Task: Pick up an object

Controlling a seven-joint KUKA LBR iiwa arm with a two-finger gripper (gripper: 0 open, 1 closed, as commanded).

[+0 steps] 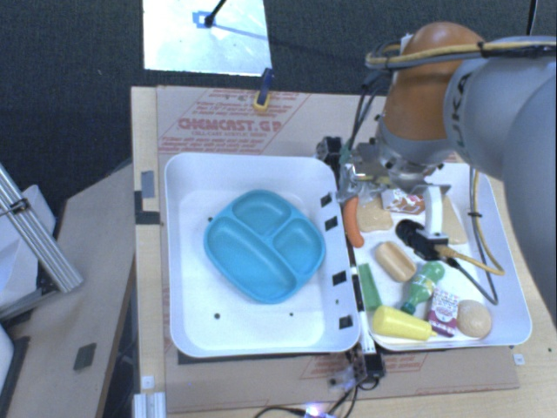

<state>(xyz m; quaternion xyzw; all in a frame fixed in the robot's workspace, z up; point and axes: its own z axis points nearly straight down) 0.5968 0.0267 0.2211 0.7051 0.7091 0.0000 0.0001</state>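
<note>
My gripper (364, 181) hangs low over the far left corner of the right bin (509, 273), under the grey arm and its orange band. Just below it lie an orange carrot-like stick (351, 222) and a tan bread slice (376, 219). A red-and-white packet (404, 202) sits beside the wrist. Nothing is visibly held.
The right bin also holds a tan bun (395, 261), a green bottle (422, 287), a green stick (369, 286), a yellow cone-like piece (400, 323), a red packet (444, 311), a beige ball (474, 318) and a white bar (435, 212). A blue divided plate (264, 244) lies in the left bin (187, 233).
</note>
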